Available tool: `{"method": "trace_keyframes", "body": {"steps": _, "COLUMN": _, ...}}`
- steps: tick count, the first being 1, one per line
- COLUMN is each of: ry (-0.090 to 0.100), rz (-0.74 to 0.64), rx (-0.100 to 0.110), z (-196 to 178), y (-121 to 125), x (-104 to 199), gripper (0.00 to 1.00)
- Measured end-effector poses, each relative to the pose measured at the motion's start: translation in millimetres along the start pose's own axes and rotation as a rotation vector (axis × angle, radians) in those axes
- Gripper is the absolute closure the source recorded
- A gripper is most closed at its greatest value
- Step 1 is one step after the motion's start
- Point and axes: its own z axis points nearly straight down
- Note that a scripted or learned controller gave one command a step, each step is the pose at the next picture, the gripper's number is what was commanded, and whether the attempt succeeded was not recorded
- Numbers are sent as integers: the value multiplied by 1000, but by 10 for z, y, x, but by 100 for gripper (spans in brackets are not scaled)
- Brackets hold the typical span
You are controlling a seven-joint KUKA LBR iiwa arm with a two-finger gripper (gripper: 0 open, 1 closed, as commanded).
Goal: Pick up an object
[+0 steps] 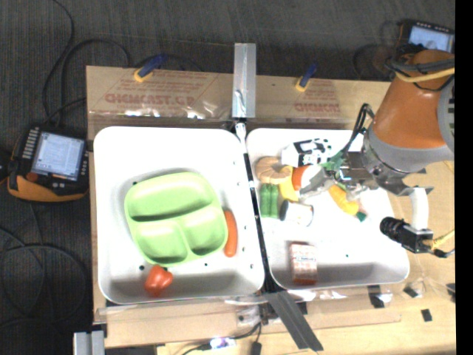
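My gripper (330,181) hangs low over the upper middle of the right bin (369,261), in a cluster of toy foods. Just left of it lie an orange-red piece (300,175) and a small yellow piece (289,191). Directly below and right of it is a yellow item with a green tip (346,199). A tan bread-like piece (273,171) and a black-and-white item (311,151) sit near the bin's top left. Whether anything is held is hidden by the wrist.
The right bin also holds a green block (270,200), a white cup (299,214) and a brown box (302,262). In the left bin (111,272) are a green divided tray (174,217), an orange carrot (230,232) and a red vegetable (157,279).
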Motion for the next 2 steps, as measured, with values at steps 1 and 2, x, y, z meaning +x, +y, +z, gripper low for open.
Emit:
{"method": "trace_keyframes", "body": {"steps": 1, "ry": -5, "rz": 8, "rx": -4, "z": 1548, "y": 1323, "x": -218, "gripper": 0}}
{"method": "trace_keyframes", "body": {"steps": 2, "ry": -2, "rz": 7, "rx": -1, "z": 1449, "y": 1323, "x": -206, "gripper": 100}}
